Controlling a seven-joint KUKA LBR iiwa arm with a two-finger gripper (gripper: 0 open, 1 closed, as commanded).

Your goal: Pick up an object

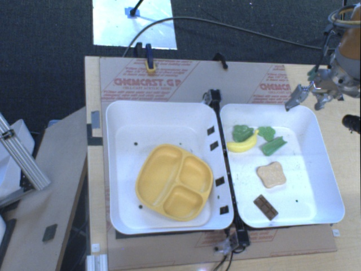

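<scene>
right bin [324,151] | banana [242,145] (yellow) | well apart from jaws [309,96]

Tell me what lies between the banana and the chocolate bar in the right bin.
In the camera view, the slice of toast lies between the banana and the chocolate bar, on the right bin's white floor.

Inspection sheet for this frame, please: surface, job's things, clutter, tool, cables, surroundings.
Surface: two white bins, left bin and right bin, on a bench.
Job's things: in the right bin, banana, green pieces, toast slice, brown bar.
Clutter: yellow divided tray in the left bin.
Tool: tool above the right bin's far right corner, holding nothing.
Cables: black cable across the dark floor.
Surroundings: shiny plate beyond the bench.
</scene>
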